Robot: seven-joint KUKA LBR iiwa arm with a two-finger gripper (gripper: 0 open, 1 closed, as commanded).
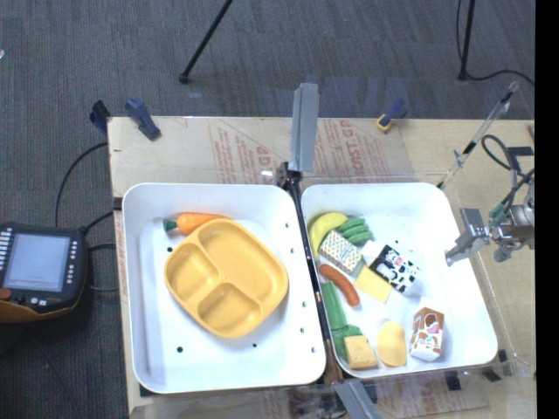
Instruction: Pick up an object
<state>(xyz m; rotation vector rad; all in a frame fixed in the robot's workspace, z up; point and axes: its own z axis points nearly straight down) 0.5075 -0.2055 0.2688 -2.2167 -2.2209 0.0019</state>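
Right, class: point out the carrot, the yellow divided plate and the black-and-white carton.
carrot (197, 222), camera view, orange body.
yellow divided plate (202, 264), camera view, ridge between compartments.
black-and-white carton (397, 268), camera view, top face.

The tool (472, 243) is a small grey metal piece with angular, blocky parts and a paler bracket-like face. Behind it sits a silver-grey fitting with a touch of green. Thin black cables (498, 151) loop above it, and a slim pale rod (480, 142) slants up from there.
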